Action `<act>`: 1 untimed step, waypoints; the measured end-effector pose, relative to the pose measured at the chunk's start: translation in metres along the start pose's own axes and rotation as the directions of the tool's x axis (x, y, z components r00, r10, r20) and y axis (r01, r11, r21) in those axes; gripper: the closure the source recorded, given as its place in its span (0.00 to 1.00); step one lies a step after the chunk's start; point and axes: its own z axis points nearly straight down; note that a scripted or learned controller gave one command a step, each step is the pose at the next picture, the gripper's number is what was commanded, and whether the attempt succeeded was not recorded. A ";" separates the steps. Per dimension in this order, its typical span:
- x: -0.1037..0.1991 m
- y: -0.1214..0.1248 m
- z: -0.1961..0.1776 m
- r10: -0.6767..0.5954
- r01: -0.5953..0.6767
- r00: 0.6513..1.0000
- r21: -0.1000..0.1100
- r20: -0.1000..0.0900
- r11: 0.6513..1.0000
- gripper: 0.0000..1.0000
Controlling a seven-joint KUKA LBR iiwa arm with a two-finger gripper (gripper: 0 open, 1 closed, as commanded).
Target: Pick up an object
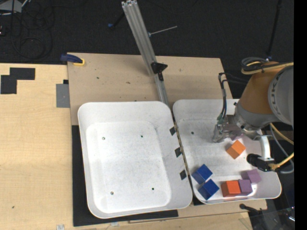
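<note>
The gripper (223, 134) is seen low in the right bin (201, 114), just left of the orange block (235, 149); finger spacing cannot be told. Approach is judged underway; a rightward correction is called for.

Wooden bench (115, 75) bearing two shallow white bins side by side.
The left bin (91, 114) and right bin (192, 111) touch along a clipped seam; a blue-and-yellow clamp (73, 59) sits at the bench's far left corner.
</note>
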 end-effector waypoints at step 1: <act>0.007 0.001 -0.060 -0.010 0.010 1.000 -0.004 0.001 1.000 1.00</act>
